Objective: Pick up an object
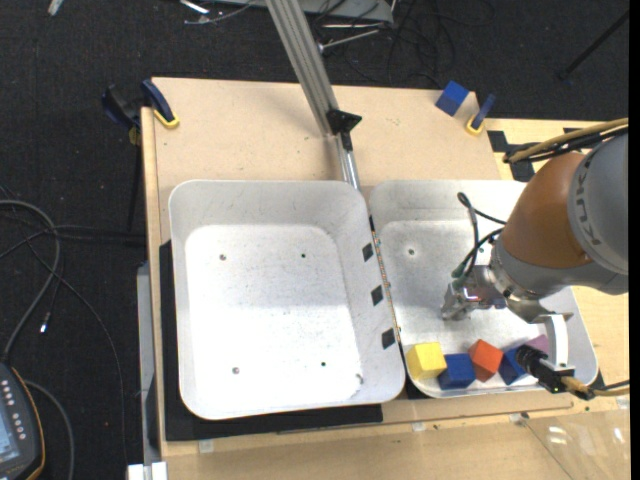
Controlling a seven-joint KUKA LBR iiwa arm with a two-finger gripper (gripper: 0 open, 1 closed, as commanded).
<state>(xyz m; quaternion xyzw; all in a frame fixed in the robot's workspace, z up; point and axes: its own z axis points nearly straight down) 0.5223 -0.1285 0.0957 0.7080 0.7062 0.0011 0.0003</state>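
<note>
Surface (260, 133): carries two bins side by side.
Left bin (200, 218): beside the right one, their inner rims touching.
Right bin (420, 218): holds the blocks (470, 360), clustered along its near edge.
Arm (560, 228): reaches in from the right, over the right bin.
Gripper (458, 301): over the right bin's middle, behind the blocks.
Lone block (453, 96): on the surface, behind the right bin.

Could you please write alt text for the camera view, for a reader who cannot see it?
A grey and orange robot arm reaches from the right into the right bin, its gripper low over the bin floor. Along that bin's near edge lie a yellow block, blue block and orange block. The left bin sits beside it.
</note>
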